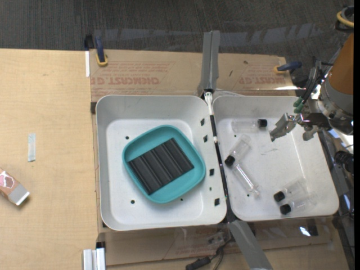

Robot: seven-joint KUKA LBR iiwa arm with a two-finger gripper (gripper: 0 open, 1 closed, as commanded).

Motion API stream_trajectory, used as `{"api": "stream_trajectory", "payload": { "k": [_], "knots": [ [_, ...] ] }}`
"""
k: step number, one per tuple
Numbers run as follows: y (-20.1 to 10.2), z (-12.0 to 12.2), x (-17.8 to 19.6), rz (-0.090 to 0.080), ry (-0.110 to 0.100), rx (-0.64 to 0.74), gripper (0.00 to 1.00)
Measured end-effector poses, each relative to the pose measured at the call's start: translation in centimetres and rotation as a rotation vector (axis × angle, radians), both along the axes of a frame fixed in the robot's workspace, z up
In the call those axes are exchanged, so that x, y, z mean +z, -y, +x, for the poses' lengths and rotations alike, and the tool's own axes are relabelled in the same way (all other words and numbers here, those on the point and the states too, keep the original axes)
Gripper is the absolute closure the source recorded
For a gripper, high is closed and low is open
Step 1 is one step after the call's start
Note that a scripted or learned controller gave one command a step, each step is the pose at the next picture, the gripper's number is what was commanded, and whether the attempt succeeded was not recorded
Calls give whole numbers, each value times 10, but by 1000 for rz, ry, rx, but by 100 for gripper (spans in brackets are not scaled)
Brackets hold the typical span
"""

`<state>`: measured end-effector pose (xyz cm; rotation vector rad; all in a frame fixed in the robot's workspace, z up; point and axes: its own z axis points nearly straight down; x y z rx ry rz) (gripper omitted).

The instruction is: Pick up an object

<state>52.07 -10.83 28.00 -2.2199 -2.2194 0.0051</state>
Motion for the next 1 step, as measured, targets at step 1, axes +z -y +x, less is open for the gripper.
{"api": "stream_trajectory", "payload": {
  "k": [1],
  "knots": [
    [-11, -5, -138, 1, 1, 128, 0]
  ]
}}
